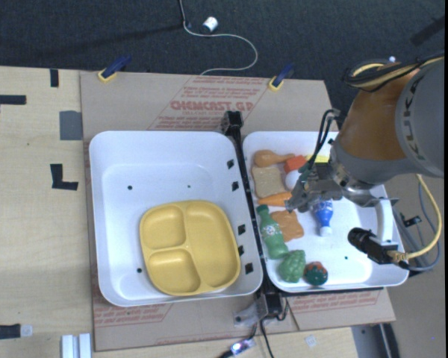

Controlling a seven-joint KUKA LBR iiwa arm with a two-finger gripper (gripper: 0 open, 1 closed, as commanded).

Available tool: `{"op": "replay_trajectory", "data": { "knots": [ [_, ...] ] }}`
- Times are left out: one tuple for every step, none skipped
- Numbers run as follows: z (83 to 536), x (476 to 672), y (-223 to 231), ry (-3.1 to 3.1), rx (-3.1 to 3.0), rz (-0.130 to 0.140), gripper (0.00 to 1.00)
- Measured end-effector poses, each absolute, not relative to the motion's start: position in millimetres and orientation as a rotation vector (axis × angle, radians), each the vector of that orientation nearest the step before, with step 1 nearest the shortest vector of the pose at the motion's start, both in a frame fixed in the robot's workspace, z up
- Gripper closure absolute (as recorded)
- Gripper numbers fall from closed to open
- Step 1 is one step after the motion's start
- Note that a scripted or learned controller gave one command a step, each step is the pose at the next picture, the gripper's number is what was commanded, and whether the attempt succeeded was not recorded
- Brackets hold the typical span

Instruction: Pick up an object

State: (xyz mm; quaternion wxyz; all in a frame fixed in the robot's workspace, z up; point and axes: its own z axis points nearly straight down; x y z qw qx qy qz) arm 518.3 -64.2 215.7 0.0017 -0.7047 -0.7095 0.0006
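Claw down low in the right bin, hanging over the cluster of toy food near the bin's middle; from up here the dark mechanism blurs together, so I cannot tell how it is set or whether it has hold of anything.

Directly beneath and around it lie a slice of toy bread, an orange wedge and a small blue-and-white bottle just to its right. Closer to the divider sits a green bottle, with a green leafy piece and a small red-and-green fruit nearer the front wall. A yellow divided plate rests in the left bin, well apart from all this.

These look like hollow plastic play pieces (light, stiff, a bit slick). I'd judge the blue-and-white bottle the likeliest target: narrow enough to pinch across its body, though it may roll or skid sideways if caught off-centre. The bread lies flat and would be harder to get under.
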Motion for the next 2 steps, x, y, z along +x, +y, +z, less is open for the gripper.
{"op": "replay_trajectory", "data": {
  "knots": [
    [219, 520.1, -2, -2.228, -2.210, 0.001, 1.00],
    [234, 536.1, 50, -2.229, -2.212, -0.001, 1.00]
  ]
}}
